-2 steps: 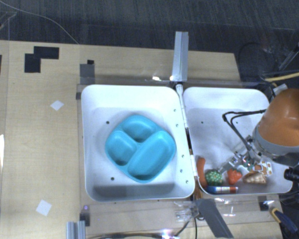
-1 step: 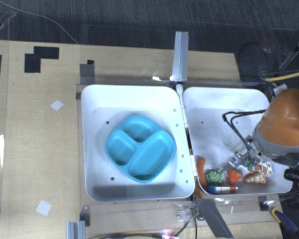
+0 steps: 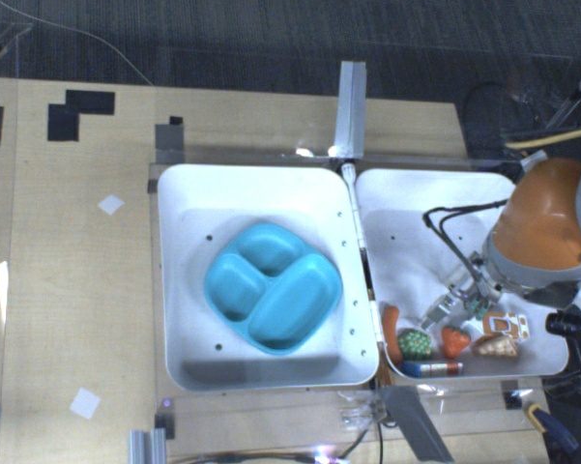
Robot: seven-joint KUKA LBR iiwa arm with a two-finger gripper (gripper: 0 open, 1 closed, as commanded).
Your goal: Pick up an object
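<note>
Arm (image 3: 546,225) reaches in over the right bin (image 3: 406,211), gripper (image 3: 445,309) low over a small pile of objects at the bin's near edge. Can't tell how wide the pincer is spread or whether it has anything; nothing visibly between the tips. Left bin (image 3: 188,211) holds a blue divided tray (image 3: 273,286), well apart from the action. Likely targets sit just beside the gripper: an orange carrot-like piece (image 3: 391,323) by the divider wall, a green bumpy ball (image 3: 415,342) next to it, a red-orange lump (image 3: 454,339) right under the tips, a marker-like stick (image 3: 430,366) along the near wall, and a tan piece (image 3: 498,347) to the right with a small card or packet (image 3: 507,325) behind it (print on it is too small to read; no brand legible anywhere). All look like light toy items, probably plastic or foam, not fragile, maybe a bit slick. The red-orange lump seems best, pinched across its narrow middle; crowding by neighbours could cause a miss.
</note>
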